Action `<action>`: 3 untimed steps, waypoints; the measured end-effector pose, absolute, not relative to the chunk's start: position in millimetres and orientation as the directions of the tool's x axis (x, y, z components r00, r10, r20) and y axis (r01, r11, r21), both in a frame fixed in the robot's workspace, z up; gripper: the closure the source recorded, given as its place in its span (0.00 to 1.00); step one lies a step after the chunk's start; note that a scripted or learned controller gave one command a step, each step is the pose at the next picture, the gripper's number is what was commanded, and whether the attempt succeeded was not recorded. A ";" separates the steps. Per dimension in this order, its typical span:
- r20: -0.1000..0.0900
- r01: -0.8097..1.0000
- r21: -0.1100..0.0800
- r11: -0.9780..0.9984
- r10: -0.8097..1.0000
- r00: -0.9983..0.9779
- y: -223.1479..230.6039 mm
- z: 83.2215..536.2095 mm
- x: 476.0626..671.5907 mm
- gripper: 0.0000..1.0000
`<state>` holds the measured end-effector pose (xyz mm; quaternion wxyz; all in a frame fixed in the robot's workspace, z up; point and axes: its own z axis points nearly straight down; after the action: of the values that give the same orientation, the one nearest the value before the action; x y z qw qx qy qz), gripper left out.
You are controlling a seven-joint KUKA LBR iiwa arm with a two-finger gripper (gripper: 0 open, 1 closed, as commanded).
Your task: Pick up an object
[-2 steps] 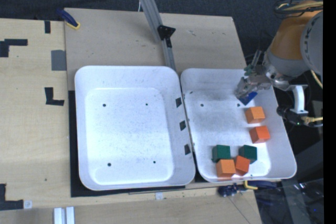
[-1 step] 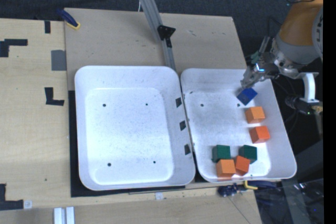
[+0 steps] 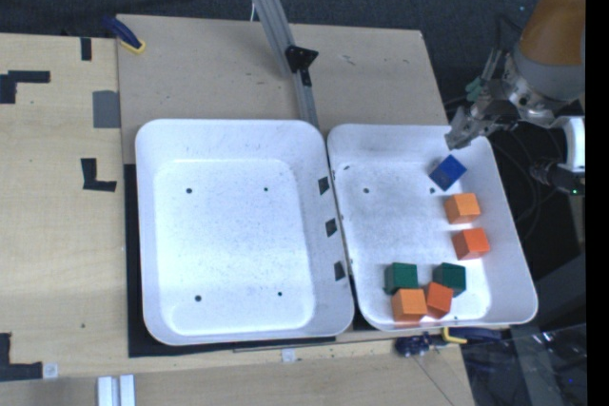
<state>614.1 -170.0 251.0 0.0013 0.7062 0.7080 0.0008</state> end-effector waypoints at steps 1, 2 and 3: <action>0.001 1.000 -0.002 0.006 1.000 -0.006 -110.2 245.8 592.8 1.00; 0.002 1.000 -0.002 0.007 1.000 -0.007 -57.7 253.2 574.0 1.00; 0.001 1.000 -0.004 0.007 1.000 -0.007 2.9 249.7 555.3 1.00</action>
<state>555.3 2.9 249.7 -0.0018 0.7045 0.7097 -0.0008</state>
